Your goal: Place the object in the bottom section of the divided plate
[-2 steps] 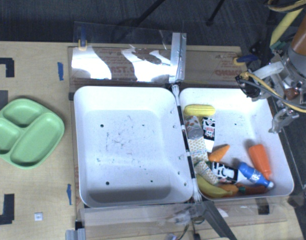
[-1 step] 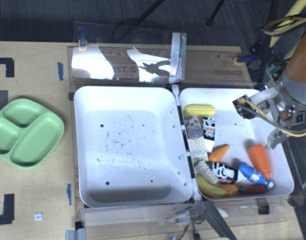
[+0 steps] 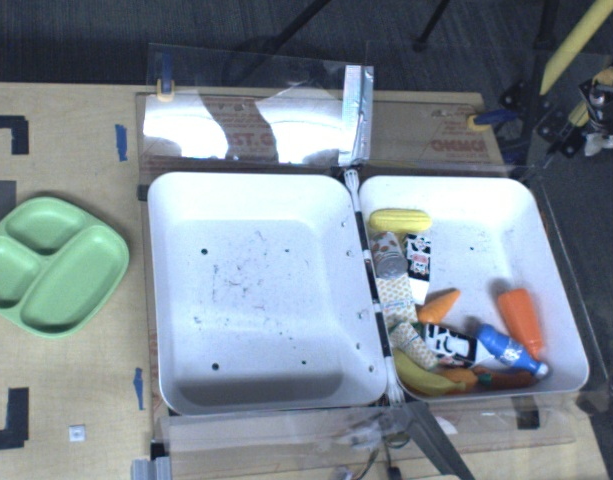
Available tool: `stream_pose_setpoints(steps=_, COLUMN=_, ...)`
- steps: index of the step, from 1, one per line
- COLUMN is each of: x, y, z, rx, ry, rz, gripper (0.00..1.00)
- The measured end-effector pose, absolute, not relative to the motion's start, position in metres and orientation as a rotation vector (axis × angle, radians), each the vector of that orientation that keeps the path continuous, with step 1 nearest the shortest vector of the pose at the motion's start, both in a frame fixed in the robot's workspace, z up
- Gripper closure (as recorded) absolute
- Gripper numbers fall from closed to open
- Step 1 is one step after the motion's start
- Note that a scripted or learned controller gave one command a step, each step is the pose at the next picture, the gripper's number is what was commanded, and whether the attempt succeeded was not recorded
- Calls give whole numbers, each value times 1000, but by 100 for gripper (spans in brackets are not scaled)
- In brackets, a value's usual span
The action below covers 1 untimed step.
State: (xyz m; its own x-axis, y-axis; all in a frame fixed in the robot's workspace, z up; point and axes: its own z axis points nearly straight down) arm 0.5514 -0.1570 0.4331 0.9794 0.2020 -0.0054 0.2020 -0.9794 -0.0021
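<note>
Camera view | divided plate (image 3: 71, 278) – long bottom section slants up-right | tool – cannot tell

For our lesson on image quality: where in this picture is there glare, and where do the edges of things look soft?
Camera view: strong glare whitens the clear panel behind the left bin; the toys piled in the right bin, such as the orange carrot, look soft-edged; the green divided plate is evenly lit.

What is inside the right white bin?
Inside the right bin lie a yellow block, an orange carrot, a blue bottle, a banana and more toys heaped along its left wall. Whatever lies under the heap is covered.
</note>
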Motion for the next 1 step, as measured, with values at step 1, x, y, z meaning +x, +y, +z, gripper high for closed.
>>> stream_pose_setpoints(steps=1, x=551, y=-157, z=433, rx=-3124, ry=-319, rz=10, gripper=0)
